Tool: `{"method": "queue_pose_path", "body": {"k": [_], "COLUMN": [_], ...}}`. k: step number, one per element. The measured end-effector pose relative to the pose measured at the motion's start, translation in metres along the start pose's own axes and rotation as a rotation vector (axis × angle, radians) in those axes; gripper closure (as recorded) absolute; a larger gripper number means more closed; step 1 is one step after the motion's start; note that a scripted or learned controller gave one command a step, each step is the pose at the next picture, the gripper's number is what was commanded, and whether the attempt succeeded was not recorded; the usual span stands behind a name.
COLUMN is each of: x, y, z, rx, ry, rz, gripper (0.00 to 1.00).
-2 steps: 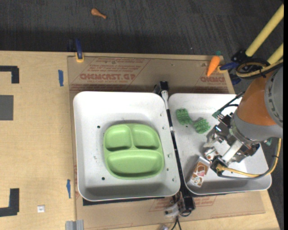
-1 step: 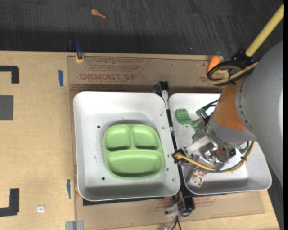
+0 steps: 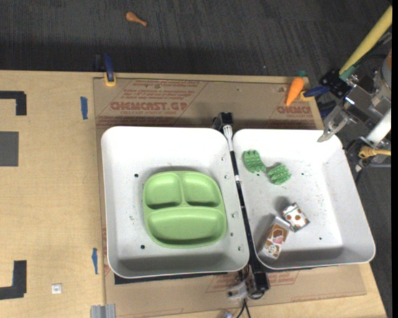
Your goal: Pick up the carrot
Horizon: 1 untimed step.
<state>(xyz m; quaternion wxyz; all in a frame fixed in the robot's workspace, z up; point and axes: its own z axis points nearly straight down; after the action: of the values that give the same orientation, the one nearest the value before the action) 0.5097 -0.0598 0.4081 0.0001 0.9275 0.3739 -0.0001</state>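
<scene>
The carrot [image 3: 295, 90], orange with a green top, lies on the brown bench behind the right bin's far edge, outside both bins. My gripper [image 3: 328, 131] reaches in from the right edge and hangs over the right bin's far right corner. It is to the right of the carrot and nearer the camera, and it is not touching the carrot. Nothing is visibly held.
The left bin [image 3: 118, 186] holds a green divided plate [image 3: 183, 207]. In the right bin [image 3: 348, 205] lie two green toy pieces [image 3: 253, 160] [image 3: 279, 173] and two small printed cartons [image 3: 296, 218] [image 3: 276, 239]. A small orange object [image 3: 135, 18] lies on the dark floor beyond the bench.
</scene>
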Motion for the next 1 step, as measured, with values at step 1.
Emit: {"method": "queue_pose_path", "body": {"k": [1], "x": [0.0411], "y": [0.0683], "z": [0.0322], "rx": [-0.001], "ry": [0.000], "rz": [0.108], "gripper": [0.00]}}
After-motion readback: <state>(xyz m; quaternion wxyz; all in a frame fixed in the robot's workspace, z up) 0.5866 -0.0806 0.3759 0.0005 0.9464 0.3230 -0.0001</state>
